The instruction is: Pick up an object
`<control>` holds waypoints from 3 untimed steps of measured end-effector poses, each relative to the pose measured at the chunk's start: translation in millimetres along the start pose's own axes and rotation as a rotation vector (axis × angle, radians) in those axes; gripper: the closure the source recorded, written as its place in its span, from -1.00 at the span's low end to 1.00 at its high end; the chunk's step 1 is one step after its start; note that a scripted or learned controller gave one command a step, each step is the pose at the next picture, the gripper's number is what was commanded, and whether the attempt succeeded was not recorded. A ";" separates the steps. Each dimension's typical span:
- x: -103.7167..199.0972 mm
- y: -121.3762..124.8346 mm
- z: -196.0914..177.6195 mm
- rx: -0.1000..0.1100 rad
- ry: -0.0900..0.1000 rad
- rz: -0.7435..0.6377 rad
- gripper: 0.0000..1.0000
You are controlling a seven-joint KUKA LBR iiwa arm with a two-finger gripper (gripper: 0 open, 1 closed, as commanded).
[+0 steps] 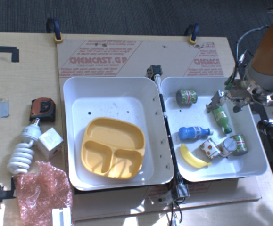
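Observation:
My gripper (228, 101) hangs over the far right part of the right bin (254, 166), its two fingers spread open with nothing between them. Just below it lies a green bottle (221, 119), its neck pointing up toward the left finger. A green can (186, 97) sits at the bin's far left. A blue bottle (194, 133) lies in the middle. Near the front are a yellow banana (193, 157), a small red-and-white can (210, 148) and a green-labelled tin (235, 145).
The left bin (75, 102) holds a yellow divided plate (112, 147). On the bench to the left lie a tape measure (43, 109), a spiral light bulb (25, 149), a white cube (50, 139) and a pink mesh bag (42, 192).

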State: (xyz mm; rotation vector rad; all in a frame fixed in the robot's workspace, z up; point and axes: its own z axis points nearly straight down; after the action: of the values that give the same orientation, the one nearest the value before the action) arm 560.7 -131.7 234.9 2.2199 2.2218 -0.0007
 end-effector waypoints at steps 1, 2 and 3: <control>25.0 -9.5 142.7 0.001 0.001 0.002 -1.00; 24.3 -8.7 132.7 -0.001 0.000 0.004 1.00; 24.4 -8.7 132.7 -0.001 0.000 0.003 -1.00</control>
State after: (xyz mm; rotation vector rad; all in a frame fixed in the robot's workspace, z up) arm 552.0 -107.3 102.2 2.2235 2.2180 0.0004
